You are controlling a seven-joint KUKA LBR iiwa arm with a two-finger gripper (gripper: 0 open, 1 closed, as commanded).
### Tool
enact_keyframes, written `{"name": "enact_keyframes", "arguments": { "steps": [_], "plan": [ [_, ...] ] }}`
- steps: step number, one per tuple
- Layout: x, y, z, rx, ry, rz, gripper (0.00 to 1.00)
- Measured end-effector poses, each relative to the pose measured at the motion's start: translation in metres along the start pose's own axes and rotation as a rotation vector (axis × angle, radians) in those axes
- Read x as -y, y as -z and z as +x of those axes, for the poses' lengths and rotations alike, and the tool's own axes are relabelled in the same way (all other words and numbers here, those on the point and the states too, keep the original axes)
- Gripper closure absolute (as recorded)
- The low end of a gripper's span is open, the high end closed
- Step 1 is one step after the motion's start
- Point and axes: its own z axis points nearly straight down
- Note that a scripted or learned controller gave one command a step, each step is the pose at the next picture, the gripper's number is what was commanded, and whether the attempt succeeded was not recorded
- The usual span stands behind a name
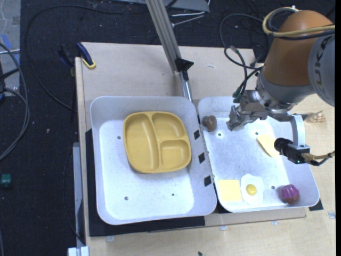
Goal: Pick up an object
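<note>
While the arm reached in from the right, the gripper (pixel 236 122) hung over the right bin (pixel 213 159), finger state could not be told | brown round object (pixel 210 122) lay just beside it, apart | fried egg (pixel 251 188), yellow square (pixel 229 190), purple object (pixel 289 193) sat along near edge | yellow divided plate (pixel 157 142) occupied left bin (pixel 106 196)

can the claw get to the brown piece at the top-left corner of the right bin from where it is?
Probably yes. The claw hangs just right of the brown piece with bare bin floor between them. One catch: the piece sits close against the right bin's left wall, which may leave little room for a finger on that side.
</note>
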Motion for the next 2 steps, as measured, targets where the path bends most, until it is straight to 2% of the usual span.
{"name": "enact_keyframes", "arguments": {
  "steps": [2],
  "plan": [
    [0.005, -0.013, 0.089, 0.001, -0.002, 0.001, 1.0]
  ]
}}
